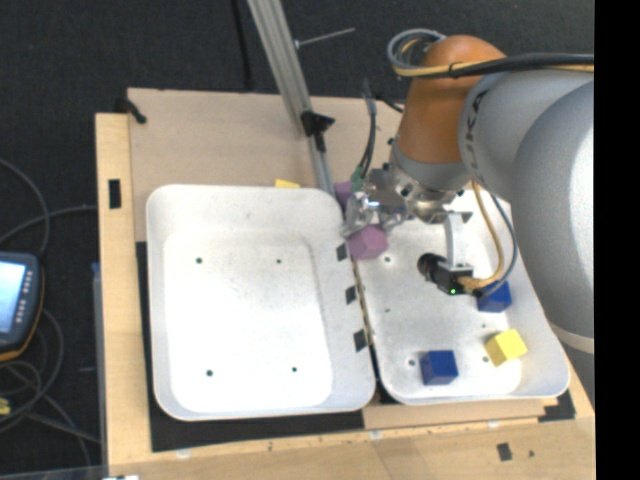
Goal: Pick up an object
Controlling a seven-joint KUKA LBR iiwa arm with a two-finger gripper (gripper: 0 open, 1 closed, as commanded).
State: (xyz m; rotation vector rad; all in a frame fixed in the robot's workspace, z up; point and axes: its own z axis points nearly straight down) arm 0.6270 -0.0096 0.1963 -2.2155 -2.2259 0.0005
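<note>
The hand (372, 211) hung over a purple block (367, 241), its grip impossible to judge; the block looked light, stiff, best pinched across flat sides.

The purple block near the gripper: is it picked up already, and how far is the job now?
Done: the gripper has reached the right bin, at its left edge. In hand: it sits right above the purple block, but whether it holds the block cannot be seen. Left: a clear lift. Two blue blocks and a yellow block lie untouched.

No readable text, label, brand or number anywhere in the view
</note>
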